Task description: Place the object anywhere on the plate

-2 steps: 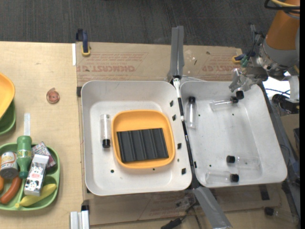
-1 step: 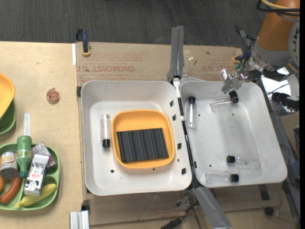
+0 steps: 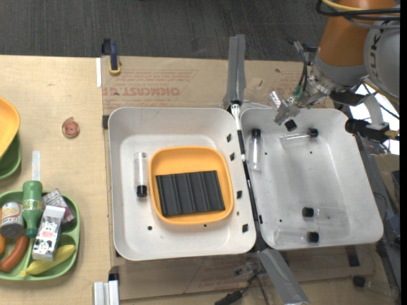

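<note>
A black ridged rectangular object (image 3: 190,192) lies flat on the orange plate (image 3: 191,159), in the middle of the left bin (image 3: 121,170). My gripper (image 3: 285,118) hovers over the far edge of the right bin (image 3: 356,170), well to the right of the plate and apart from the object. It looks open, with nothing between its fingers.
A clear tube with a black cap (image 3: 140,174) lies left of the plate. Another clear tube (image 3: 254,149) and small black pieces (image 3: 308,213) sit in the right bin. A green tray of toy food (image 3: 38,234) and a yellow bowl (image 3: 7,129) stand on the bench at far left.
</note>
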Action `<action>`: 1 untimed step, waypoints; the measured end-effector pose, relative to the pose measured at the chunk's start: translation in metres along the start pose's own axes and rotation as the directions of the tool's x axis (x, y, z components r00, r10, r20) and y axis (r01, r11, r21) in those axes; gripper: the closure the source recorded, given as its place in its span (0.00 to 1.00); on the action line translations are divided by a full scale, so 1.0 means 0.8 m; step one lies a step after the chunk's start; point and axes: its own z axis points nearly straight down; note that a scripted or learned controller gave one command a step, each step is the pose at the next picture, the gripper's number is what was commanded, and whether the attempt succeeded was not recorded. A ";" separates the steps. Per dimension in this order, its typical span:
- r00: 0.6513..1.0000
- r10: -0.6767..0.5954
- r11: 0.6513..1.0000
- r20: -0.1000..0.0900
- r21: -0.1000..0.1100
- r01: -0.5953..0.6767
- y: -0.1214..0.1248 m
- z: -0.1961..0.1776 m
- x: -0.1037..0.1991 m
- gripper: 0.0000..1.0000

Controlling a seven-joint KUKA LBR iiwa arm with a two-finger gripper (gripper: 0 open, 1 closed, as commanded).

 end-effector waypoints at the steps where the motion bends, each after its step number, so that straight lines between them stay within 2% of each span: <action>1: 0.966 -0.258 0.966 0.003 -0.003 0.258 0.003 -0.037 0.006 1.00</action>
